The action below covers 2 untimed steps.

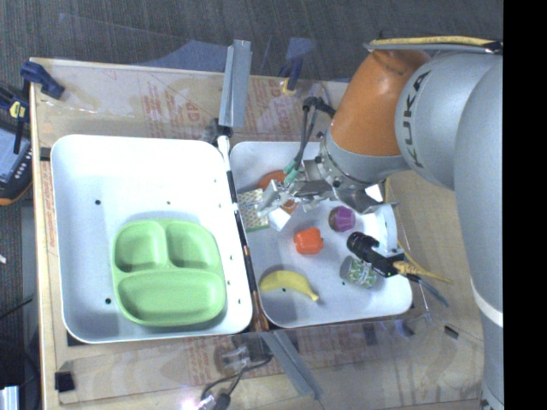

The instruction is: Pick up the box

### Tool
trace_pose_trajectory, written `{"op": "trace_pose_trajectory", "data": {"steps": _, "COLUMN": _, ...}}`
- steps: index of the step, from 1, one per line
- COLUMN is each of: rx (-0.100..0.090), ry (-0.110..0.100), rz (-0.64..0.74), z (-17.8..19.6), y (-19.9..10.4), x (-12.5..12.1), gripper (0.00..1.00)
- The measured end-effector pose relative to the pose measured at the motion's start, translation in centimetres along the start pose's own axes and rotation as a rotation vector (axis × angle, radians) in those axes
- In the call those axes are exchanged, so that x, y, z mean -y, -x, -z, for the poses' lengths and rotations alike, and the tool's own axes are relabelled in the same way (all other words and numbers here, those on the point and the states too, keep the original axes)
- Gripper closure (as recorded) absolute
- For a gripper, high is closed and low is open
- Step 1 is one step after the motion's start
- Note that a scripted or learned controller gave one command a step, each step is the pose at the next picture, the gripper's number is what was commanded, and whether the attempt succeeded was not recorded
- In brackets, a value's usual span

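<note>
Down in the right bin (402, 301), the gripper (286, 193) hangs low over the upper left part, just beside the small printed box (251, 205), which lies against the bin's left wall. Whether the gripper is spread or pressed together cannot be told from this angle. A white block (279, 220) sits just right of the box, an orange lump (308, 241) and a banana (289, 284) lie nearer the front, and the left bin (77, 169) holds a green divided tray (169, 272).
</note>
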<state>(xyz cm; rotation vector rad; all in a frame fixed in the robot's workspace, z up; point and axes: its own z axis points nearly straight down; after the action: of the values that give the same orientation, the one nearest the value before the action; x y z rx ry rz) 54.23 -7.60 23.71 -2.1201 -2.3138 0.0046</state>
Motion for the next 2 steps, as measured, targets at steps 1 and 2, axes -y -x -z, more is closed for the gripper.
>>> {"op": "trace_pose_trajectory", "data": {"steps": 1, "rx": 0.0, "ry": 0.001, "rz": -0.084, "z": -1.5, "y": 9.4, "x": -0.9, "gripper": 0.0}}
{"op": "trace_pose_trajectory", "data": {"steps": 2, "rx": 0.0, "ry": 0.002, "rz": -0.024, "z": -12.7, "y": 9.7, "x": -7.7, "gripper": 0.0}}
